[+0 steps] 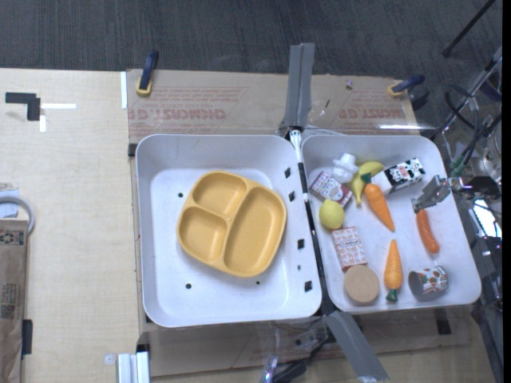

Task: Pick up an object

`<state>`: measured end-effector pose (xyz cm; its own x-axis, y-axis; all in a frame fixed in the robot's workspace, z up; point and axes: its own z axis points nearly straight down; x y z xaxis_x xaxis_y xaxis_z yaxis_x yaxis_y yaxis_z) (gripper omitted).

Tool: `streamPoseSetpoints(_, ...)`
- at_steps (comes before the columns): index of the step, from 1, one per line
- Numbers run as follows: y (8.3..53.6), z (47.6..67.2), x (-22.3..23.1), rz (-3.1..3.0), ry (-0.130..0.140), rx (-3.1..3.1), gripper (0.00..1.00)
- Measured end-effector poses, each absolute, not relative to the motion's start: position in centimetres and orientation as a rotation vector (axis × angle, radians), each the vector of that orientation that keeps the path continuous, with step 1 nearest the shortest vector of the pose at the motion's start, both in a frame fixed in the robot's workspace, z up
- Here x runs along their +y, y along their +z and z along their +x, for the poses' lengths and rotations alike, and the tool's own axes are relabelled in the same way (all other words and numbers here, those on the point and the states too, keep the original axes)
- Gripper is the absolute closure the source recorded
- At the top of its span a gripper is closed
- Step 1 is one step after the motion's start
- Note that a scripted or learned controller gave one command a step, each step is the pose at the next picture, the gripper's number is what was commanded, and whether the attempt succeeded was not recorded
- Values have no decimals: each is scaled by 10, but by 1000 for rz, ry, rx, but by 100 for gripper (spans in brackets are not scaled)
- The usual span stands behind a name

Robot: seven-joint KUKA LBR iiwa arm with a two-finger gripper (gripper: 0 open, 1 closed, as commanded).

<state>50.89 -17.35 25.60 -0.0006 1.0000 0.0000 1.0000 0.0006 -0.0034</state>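
Note:
The right bin (467,250) holds several toy foods. At its back lie a white figure (345,166), a banana (368,171) and a cow-patterned carton (403,174). A long carrot (379,206) slants across the middle, beside a lemon (331,214) and a red-and-white carton (326,187). A pink packet (348,247), a tan round disc (362,284), a second carrot (392,265) and a tipped printed cup (429,281) lie toward the front. My gripper (430,194) reaches in from the right, low over the bin's right side, just above a short orange piece (427,231). Nothing is seen in its grasp.
The left bin (160,278) bears a yellow divided plate (231,223). A grey post (299,90) stands behind the seam between the bins. Clamps (146,72) hold the cardboard at the back. Cables and arm hardware (479,174) crowd the right edge.

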Motion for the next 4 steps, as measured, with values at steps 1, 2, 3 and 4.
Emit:
streamPoseSetpoints(1, 94, 522, -171, -2087, 1, -2346, 0)
streamPoseSetpoints(2, 91, 482, -172, -1895, 0, -2503, 0)
streamPoseSetpoints(3, 101, 483, -172, -1901, -2, -2501, 100)
streamPoseSetpoints(4, 200, 494, -130, -1841, 0, -2547, 100)
